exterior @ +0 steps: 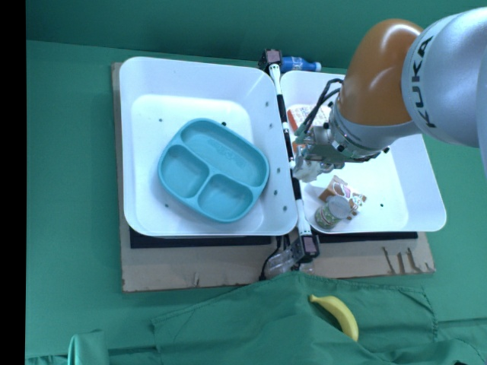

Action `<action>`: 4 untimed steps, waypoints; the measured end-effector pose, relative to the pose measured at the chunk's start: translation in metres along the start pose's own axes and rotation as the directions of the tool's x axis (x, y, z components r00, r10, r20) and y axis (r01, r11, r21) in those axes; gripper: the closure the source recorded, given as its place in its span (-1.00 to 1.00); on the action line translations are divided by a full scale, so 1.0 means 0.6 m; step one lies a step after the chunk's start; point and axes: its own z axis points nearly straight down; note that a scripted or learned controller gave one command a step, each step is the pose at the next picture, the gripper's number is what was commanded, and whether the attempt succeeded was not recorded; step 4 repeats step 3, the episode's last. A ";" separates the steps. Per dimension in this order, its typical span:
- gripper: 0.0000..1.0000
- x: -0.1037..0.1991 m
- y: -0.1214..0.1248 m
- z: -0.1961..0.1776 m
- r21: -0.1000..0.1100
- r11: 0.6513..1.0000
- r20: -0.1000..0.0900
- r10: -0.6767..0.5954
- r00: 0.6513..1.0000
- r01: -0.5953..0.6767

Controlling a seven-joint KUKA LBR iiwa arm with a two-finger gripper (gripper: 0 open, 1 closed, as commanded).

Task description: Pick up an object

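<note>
My gripper [307, 166] reaches down into the left part of the right bin [411, 196], close to the divider between the bins. Just below and right of it lie a small tin can [330, 213] and an orange snack packet [344, 192]. A white and orange packet [298, 117] shows behind the wrist, partly hidden by the arm. A light blue divided plate [213, 169] lies in the left bin [144, 90]. My fingertips blend into the white bin floor, and nothing shows between them.
A blue-capped bottle [298, 65] rests at the far edge between the bins. A yellow banana [337, 315] lies on the green cloth in front of the bench. Brown cardboard [198, 268] sticks out under the bins.
</note>
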 end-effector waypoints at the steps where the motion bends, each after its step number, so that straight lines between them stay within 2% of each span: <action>1: 1.00 0.012 -0.003 0.012 -0.016 1.000 0.003 0.009 1.000 -0.009; 2: 1.00 -0.090 -0.041 -0.075 -0.006 1.000 -0.002 0.004 1.000 -0.004; 3: 1.00 -0.090 -0.046 -0.151 -0.005 1.000 -0.004 0.017 1.000 -0.017; 4: 1.00 -0.090 -0.046 -0.151 -0.005 1.000 -0.004 0.017 1.000 -0.017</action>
